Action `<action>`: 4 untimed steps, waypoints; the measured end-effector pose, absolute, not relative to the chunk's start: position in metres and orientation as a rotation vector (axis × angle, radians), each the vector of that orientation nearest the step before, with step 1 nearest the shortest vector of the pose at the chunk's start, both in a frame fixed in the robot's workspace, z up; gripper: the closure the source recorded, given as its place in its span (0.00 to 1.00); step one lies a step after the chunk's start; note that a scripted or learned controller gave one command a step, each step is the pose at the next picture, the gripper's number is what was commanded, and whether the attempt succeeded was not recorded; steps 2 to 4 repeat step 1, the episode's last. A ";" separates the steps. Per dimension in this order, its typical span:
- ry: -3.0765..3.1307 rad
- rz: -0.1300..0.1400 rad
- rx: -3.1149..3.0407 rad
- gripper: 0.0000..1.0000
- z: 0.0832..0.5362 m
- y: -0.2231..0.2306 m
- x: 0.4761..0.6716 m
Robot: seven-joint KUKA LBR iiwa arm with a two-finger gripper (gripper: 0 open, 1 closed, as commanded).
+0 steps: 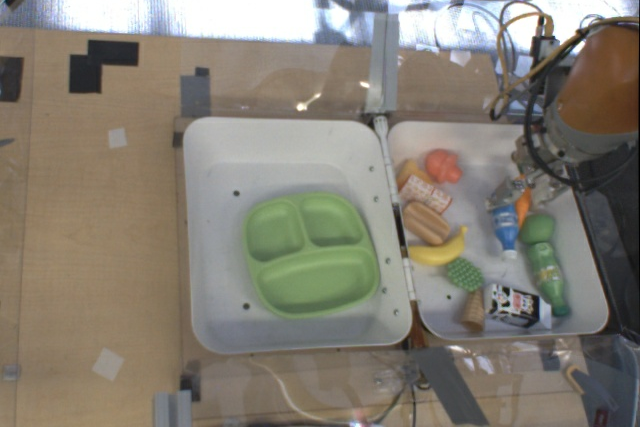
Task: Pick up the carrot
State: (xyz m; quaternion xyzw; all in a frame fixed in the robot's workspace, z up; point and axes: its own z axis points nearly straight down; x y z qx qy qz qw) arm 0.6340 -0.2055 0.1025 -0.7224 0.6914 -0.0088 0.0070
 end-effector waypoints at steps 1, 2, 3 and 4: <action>2.163 -0.027 -2.258 0.00 0.102 -0.205 0.634; 2.163 -0.027 -2.258 0.00 0.102 -0.205 0.634; 2.163 -0.027 -2.258 0.00 0.102 -0.205 0.634; 2.163 -0.027 -2.258 0.00 0.102 -0.205 0.634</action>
